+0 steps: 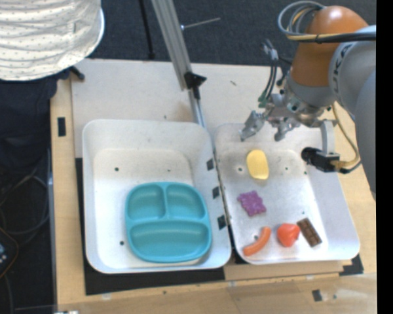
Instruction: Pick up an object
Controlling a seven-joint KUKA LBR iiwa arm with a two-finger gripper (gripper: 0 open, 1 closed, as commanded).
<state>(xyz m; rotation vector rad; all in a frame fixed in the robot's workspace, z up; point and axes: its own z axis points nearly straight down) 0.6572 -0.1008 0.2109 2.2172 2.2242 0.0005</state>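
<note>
My gripper (266,129) hangs over the far edge of the right bin (327,195), its two fingers spread open with nothing between them. Just below it in that bin lies a yellow oval object (257,164). Nearer the front sit a purple lumpy piece (251,203), an orange carrot-like piece (257,241), a red-orange round object (287,235) and a small brown block (309,232).
The left bin (105,175) holds a teal divided plate (167,222). A slanted metal pole (177,51) rises behind the bins. A pale dotted cloth (39,25) covers the top left corner.
</note>
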